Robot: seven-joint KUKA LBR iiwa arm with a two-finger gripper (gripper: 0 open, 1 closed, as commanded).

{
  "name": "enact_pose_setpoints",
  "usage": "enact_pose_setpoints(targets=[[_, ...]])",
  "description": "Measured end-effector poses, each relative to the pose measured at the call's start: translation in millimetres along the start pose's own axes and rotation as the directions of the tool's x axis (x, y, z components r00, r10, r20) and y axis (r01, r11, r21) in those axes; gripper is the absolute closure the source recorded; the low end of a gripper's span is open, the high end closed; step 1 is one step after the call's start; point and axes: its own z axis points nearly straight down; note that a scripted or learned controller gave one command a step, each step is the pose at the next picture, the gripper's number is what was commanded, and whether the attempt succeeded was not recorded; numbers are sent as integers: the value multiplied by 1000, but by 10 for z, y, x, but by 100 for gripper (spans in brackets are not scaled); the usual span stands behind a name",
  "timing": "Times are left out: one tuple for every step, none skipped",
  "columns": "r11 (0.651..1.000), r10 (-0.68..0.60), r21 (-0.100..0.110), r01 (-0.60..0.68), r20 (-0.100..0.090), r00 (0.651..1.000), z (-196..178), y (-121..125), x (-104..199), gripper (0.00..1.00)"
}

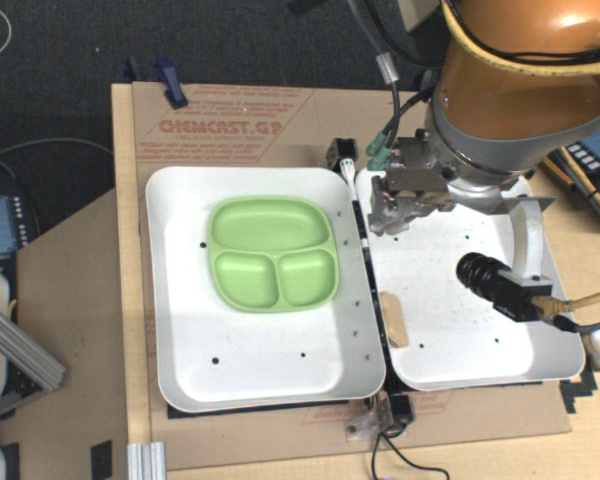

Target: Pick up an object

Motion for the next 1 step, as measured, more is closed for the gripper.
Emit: enact_pose_setpoints(targets=[[1000, 10, -9, -10, 0, 1000, -178, 7, -251, 100]])
